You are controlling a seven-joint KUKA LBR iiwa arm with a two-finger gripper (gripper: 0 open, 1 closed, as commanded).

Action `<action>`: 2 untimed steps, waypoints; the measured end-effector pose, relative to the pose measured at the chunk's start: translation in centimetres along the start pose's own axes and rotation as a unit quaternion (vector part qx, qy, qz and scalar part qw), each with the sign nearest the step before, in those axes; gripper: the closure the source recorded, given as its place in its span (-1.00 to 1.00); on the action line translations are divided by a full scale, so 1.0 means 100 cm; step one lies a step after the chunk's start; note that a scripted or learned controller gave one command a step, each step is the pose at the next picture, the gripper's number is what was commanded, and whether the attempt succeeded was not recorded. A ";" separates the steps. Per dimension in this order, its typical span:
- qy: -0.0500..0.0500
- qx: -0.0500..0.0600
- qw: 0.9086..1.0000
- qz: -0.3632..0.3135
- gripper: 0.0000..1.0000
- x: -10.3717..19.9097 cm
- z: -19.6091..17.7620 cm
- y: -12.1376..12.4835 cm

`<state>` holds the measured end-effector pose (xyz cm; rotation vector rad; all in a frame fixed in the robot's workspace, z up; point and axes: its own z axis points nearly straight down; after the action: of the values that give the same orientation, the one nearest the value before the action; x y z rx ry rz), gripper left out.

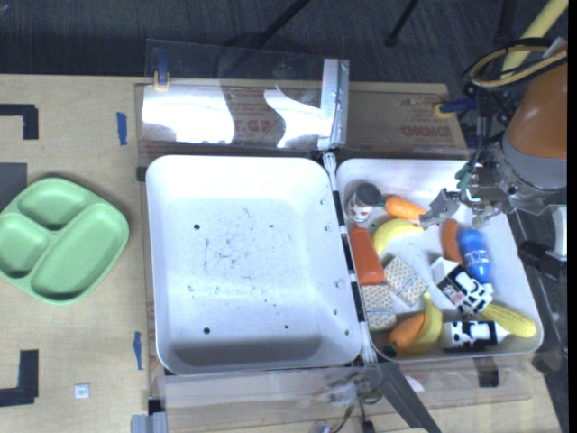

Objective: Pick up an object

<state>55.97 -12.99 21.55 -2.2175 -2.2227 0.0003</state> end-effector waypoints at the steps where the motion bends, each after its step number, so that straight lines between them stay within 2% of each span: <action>1: 0.000 0.000 1.000 0.004 -1.00 -0.062 0.070 -0.003; 2: 0.003 -0.005 1.000 -0.002 -1.00 -0.077 0.119 -0.019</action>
<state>54.07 -20.67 9.65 -2.2158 -2.2293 -0.0168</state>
